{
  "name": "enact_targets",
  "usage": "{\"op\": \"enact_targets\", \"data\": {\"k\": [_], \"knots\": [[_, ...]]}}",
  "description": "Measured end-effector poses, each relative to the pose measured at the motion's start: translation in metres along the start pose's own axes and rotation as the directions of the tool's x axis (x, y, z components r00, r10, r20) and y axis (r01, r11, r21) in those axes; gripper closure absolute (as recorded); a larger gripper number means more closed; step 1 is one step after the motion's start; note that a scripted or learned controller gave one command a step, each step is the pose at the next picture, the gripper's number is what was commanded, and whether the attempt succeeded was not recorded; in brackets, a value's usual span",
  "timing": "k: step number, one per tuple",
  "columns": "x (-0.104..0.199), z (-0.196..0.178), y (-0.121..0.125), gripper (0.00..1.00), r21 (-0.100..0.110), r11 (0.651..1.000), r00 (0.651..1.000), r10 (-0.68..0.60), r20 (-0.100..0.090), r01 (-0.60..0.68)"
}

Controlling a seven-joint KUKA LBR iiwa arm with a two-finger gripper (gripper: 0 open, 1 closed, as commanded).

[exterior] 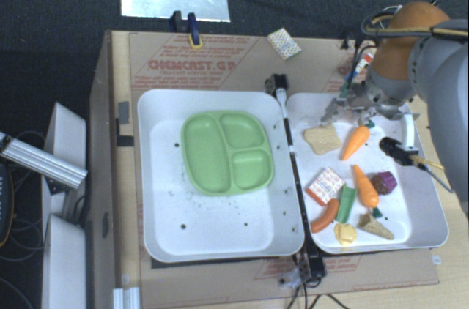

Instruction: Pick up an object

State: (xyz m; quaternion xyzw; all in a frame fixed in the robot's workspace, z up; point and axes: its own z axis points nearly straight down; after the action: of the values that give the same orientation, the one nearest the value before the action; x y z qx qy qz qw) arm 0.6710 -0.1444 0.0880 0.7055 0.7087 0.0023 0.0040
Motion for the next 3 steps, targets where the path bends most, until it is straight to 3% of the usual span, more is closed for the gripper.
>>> {"op": "enact_targets", "data": {"k": [1,2,3], "knots": [[0.005,0.000,0.000,0.00,0.000,1.000,1.000,0.000,0.001,0.000],[-0.027,0.000,0.000,0.00,0.001,1.000,1.000,0.002,0.000,-0.002],[0.013,0.000,0.000,0.00,0.000,1.000,1.000,0.000,-0.002,0.000]]}}
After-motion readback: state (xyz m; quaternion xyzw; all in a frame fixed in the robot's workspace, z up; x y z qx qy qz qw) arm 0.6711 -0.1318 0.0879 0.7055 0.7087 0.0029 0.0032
